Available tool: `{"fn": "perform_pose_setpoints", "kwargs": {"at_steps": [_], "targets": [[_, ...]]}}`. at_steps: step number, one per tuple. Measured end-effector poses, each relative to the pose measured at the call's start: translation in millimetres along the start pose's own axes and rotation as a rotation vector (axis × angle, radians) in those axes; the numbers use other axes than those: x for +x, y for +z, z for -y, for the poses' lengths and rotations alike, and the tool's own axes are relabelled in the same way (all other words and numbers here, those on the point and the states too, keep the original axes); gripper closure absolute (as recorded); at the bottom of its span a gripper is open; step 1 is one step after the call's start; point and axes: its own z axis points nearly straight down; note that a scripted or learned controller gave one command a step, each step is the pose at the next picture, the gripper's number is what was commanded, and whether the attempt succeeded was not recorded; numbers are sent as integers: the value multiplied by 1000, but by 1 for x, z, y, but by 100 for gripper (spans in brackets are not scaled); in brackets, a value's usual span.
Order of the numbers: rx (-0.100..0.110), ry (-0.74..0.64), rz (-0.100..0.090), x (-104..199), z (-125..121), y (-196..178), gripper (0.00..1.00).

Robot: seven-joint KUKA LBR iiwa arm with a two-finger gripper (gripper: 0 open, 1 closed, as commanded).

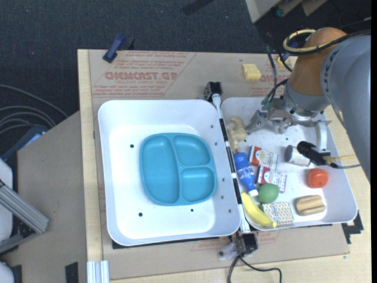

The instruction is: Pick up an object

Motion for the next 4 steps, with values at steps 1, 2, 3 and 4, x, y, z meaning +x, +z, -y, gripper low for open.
{"fn": "perform_pose_setpoints", "kwargs": {"at_steps": [1, 2, 3, 4], "targets": [[-2, -1, -1, 13, -20, 1, 0], [-4, -1, 1, 13, -21, -10, 100], [-4, -1, 1, 13, -20, -9, 0], [-2, 1, 1, -37, -19, 1, 0]]}}
